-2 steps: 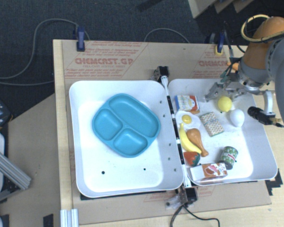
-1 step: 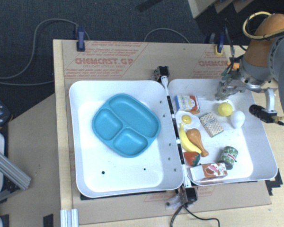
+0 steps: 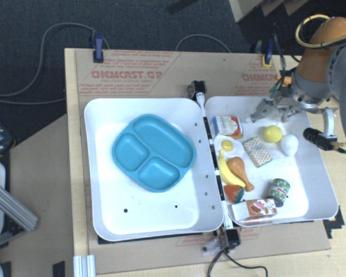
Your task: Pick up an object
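Nearest the camera, a small carton lies beside a green can in the right bin. Above the yellow ball, the gripper hangs with fingers spread, pinching nothing.

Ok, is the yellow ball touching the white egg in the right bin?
Apart. The camera view shows a thin strip of white bin floor between the yellow ball and the white egg, which lies just down-right of it.

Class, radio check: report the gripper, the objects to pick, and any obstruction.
Gripper over right bin's far edge, nothing between fingers. Yellow ball and white egg nearest, both loose. Blue tray alone in left bin.
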Controlling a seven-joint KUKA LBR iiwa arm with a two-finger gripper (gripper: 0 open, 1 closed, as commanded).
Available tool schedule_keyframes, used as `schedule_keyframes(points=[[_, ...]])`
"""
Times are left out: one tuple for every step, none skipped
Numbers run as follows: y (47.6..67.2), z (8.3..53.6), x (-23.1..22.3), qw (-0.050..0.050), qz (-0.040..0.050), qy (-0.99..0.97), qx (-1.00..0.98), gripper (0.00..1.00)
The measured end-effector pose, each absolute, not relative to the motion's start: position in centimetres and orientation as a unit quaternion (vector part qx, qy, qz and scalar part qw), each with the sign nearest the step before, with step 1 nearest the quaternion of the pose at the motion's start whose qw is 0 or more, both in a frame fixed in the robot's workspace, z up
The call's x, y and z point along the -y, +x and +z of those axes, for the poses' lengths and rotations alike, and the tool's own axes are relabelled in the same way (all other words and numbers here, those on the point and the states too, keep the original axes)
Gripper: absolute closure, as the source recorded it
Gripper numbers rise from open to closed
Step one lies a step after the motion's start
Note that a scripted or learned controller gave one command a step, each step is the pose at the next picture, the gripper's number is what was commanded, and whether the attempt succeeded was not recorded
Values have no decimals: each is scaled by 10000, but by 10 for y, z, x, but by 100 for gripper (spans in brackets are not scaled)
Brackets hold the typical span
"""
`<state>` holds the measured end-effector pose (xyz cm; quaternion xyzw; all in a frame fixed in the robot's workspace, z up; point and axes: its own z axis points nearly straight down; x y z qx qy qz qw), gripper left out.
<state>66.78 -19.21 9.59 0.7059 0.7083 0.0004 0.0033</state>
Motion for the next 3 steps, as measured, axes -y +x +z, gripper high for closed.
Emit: schedule_keyframes(points=[[626,84,195,-21,-12,7077,-7065,0],[629,96,195,15,2,7066,-7076,100],[668,84,130,7,4,7046,-7096,100]])
